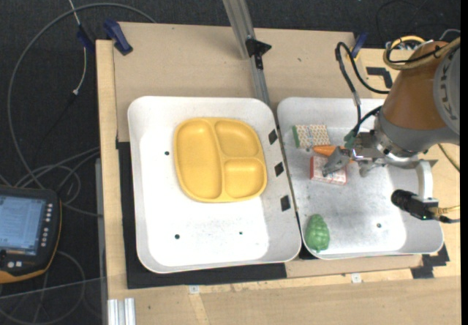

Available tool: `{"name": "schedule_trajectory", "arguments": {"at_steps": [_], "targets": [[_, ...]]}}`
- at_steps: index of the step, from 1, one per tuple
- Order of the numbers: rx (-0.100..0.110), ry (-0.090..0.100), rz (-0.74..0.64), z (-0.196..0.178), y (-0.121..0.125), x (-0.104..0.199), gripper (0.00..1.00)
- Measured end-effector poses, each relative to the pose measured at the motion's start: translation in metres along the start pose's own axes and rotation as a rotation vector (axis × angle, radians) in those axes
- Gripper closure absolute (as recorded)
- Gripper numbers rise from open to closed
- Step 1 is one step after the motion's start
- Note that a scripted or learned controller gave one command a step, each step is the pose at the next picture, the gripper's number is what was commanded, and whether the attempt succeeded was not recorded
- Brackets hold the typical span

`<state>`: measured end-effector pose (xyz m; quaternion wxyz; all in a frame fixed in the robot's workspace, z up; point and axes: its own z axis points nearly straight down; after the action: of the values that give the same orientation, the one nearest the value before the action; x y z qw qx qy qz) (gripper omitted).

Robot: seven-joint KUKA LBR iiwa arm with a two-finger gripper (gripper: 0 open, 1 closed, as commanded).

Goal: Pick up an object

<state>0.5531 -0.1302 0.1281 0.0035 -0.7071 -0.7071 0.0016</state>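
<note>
Pincer (pixel 338 163) hangs over a red-white packet (pixel 328 171), grip unclear, beside an orange piece (pixel 324 149) and patterned box (pixel 310 134).

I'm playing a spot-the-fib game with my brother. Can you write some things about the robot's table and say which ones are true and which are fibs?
1. The yellow plate with three sections lies in the left bin. True.
2. The green object sits on the yellow plate. False: it lies in the right bin, near its front left corner.
3. The gripper is over the right bin, by the orange object. True.
4. The arm reaches in from the left side of the picture. False: it comes in from the right.
5. A small red-and-white packet lies in the right bin, under the gripper. True.
</note>
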Motion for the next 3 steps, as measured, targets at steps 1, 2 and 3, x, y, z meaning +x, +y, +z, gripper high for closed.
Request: {"name": "schedule_trajectory", "arguments": {"at_steps": [1,2,3], "targets": [[-0.005,0.000,0.000,0.034,0.001,0.000,0.00],[-0.012,-0.001,-0.001,0.021,0.003,0.000,1.00],[-0.014,-0.004,-0.001,-0.040,-0.003,-0.001,1.00]]}}
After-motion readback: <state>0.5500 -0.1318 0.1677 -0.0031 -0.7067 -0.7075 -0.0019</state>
